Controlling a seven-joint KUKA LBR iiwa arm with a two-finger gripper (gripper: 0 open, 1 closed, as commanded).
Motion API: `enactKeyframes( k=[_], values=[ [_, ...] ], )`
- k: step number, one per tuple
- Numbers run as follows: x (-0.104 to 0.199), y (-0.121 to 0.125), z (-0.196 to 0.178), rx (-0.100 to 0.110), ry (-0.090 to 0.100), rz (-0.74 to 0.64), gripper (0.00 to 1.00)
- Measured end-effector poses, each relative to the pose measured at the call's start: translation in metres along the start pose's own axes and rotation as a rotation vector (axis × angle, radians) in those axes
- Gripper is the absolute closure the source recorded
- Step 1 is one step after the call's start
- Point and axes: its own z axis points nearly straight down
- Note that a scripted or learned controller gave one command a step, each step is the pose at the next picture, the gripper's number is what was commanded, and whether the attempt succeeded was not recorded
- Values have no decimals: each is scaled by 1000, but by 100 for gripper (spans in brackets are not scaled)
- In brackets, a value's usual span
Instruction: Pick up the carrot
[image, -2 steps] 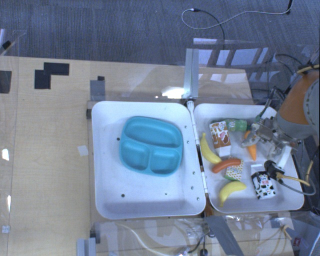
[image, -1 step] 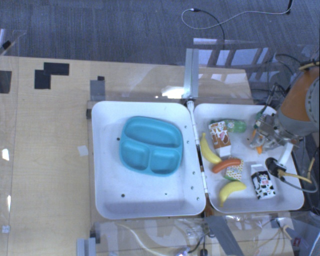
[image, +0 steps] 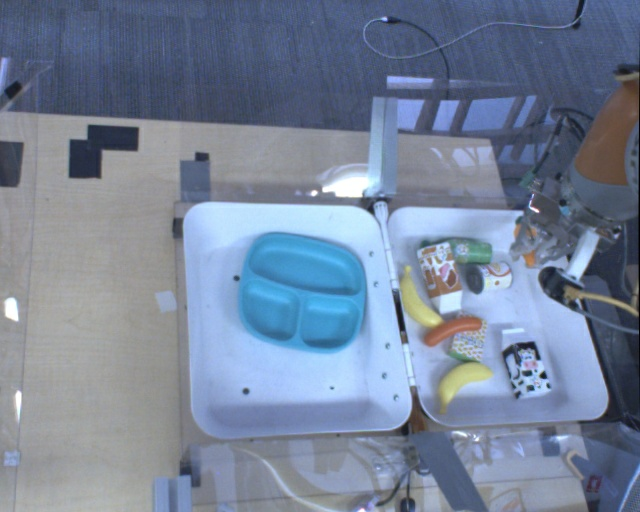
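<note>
- Camera view: the carrot (image: 453, 329) lies in the right bin (image: 580, 395), between two bananas, touching a patterned item.
- The end effector (image: 535, 245) hovers at that bin's far right edge; its opening cannot be told, nothing visibly held.

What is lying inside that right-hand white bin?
The right bin holds two bananas, a carrot, cartons, a green bottle and a can. Anything underneath is hidden.

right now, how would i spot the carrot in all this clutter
Look in the right white bin, near its middle. The carrot is the short orange piece lying between two yellow bananas, one up-left and one below; it alone is orange.
</note>
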Motion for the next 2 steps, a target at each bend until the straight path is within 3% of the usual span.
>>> enactKeyframes(
  k=[1,2],
  values=[
    [9,-9,-134,-2,0,-358,100],
    [30,-33,16,2,0,-521,100]
  ],
)
